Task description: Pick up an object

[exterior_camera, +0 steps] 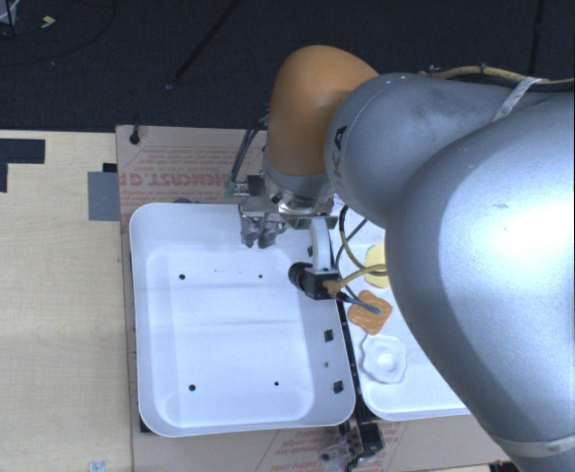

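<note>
While the gripper hung over the left bin's far edge, I couldn't tell its jaw state; nothing visibly held. Pick not done. Candidates sat in the right bin: orange piece, white piece, yellow piece.

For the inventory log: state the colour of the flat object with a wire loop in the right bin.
Orange, seen in the camera view: the flat object in the right bin.

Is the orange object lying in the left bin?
No. The orange object lies in the right bin, beside a white object; the left bin is across the divider.
</note>
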